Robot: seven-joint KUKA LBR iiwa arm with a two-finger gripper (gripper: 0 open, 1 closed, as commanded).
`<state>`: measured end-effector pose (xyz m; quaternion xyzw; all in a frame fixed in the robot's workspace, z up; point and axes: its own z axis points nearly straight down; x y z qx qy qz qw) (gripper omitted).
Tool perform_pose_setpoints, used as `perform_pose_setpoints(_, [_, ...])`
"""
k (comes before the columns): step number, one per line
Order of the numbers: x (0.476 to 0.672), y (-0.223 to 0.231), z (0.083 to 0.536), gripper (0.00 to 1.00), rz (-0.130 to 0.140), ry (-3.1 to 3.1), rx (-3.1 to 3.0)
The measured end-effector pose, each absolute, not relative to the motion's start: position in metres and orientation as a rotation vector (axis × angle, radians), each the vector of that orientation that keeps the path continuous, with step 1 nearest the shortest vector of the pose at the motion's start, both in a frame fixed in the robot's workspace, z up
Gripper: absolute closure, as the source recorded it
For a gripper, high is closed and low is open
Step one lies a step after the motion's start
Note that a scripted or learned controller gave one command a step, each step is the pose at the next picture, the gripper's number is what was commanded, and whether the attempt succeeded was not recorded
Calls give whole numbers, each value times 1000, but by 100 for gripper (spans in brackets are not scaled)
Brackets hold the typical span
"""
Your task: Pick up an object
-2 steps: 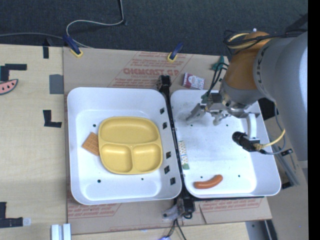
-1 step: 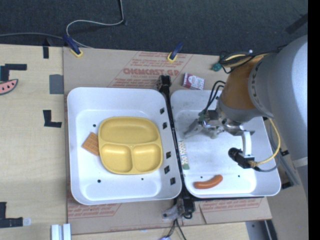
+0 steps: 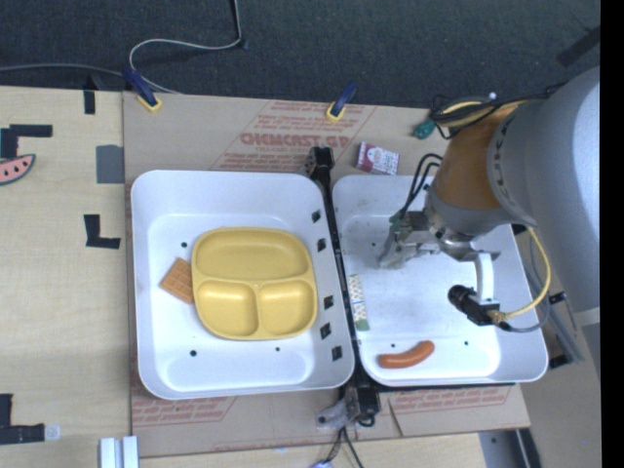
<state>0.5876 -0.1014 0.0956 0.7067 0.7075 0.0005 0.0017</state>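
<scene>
A small reddish-orange sausage (image 3: 406, 355) lies near the front edge of the right bin (image 3: 375, 203). A thin patterned strip (image 3: 358, 303) rests along that bin's left wall. My gripper (image 3: 395, 251) hangs low over the right bin's upper middle, well behind the sausage, under the grey arm with its orange band (image 3: 476, 159). In the left bin (image 3: 156, 261) sits a yellow divided plate (image 3: 255, 282), with a tan waffle-like cracker (image 3: 177, 281) poking out from under its left edge.
A small red-and-white packet (image 3: 375, 158) lies on the cardboard behind the right bin. Black clips (image 3: 328, 261) join the two bins along the middle. Yellow cables (image 3: 531, 291) loop off the arm over the right bin's right side.
</scene>
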Motion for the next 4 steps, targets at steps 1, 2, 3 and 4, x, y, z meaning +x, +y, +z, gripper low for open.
perform_pose_setpoints(1, [588, -101, 95, 0, 2, 2220, 2218])
perform_pose_setpoints(2, [587, -101, 105, 100, 2, 2223, 2218])
perform_pose_setpoints(3, [587, -100, 105, 0, 1, 2223, 2218])
perform_pose_setpoints(4, [540, -108, 86, 0, 3, 2220, 2219])
